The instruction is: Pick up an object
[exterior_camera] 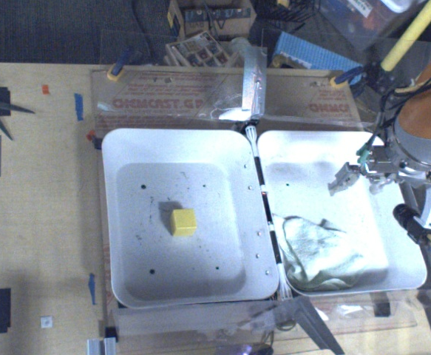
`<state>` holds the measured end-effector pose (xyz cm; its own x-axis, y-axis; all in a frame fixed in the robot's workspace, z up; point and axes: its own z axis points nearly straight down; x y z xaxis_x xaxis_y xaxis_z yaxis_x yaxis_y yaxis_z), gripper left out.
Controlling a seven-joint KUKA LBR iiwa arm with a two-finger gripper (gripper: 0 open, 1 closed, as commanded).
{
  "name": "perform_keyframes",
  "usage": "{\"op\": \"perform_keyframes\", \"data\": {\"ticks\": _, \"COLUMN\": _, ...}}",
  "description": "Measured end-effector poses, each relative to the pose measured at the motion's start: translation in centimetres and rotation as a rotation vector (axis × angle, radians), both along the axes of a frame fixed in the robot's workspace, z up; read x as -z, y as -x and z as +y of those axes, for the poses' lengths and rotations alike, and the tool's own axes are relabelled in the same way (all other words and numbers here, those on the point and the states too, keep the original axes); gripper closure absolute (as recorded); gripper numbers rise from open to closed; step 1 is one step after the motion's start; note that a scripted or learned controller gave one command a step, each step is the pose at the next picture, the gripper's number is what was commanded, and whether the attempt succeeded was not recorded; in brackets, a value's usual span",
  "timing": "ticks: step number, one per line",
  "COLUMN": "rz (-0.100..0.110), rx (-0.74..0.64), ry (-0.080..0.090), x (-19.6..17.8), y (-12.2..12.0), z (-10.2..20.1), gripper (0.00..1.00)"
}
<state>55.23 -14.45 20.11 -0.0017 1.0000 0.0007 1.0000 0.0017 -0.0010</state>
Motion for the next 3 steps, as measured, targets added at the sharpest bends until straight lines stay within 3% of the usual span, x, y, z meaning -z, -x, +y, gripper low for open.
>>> {"op": "perform_keyframes", "data": {"ticks": 1, "rz": -0.003, "rx": 0.067, "ry": 0.002, "x": 7.9, "y": -4.7, "z": -3.9, "gripper": 0.00}}
{"op": "perform_keyframes", "data": {"ticks": 2, "rz": -0.007, "rx": -0.030, "ry": 0.004, "x": 11.4, "y": -10.5, "z": -4.2, "gripper": 0.00}}
{"op": "perform_keyframes", "data": {"ticks": 3, "rz": -0.006, "rx": -0.030, "ry": 0.003, "x": 11.4, "y": -10.5, "z": -4.2, "gripper": 0.00}}
